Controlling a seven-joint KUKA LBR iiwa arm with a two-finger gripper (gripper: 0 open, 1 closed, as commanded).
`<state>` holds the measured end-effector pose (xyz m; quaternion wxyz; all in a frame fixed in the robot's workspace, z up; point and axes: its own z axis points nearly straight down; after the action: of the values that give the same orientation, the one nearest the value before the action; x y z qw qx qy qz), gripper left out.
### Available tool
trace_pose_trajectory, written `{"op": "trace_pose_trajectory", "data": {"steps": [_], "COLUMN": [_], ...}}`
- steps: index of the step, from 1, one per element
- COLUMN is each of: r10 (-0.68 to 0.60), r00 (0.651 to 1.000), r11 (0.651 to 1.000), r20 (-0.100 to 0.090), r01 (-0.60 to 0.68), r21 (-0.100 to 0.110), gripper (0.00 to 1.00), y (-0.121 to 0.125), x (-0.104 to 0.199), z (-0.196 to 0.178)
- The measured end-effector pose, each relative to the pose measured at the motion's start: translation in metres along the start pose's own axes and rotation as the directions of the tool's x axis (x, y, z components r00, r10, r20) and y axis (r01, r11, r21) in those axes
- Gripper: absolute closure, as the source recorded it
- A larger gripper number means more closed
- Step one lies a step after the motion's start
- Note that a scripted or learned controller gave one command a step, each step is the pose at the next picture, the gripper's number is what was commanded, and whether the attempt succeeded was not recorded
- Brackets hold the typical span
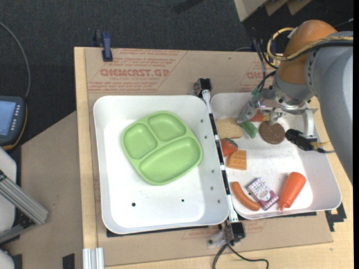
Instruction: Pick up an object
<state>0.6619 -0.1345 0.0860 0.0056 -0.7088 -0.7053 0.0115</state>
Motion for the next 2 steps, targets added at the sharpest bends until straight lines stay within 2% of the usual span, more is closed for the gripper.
{"op": "trace_pose_trajectory", "data": {"steps": [1,2], "r10": [0.002,-0.001], "r00": [1.000,1.000], "r11": [1.000,1.000], "r20": [-0.002,-0.008], "r01": [-0.002,0.001], "r21": [0.009,-0.028], "gripper": [1.00,1.00], "y": [-0.002,-0.039], "x": [-0.002,-0.054], "z": [-0.009,-0.001]}}
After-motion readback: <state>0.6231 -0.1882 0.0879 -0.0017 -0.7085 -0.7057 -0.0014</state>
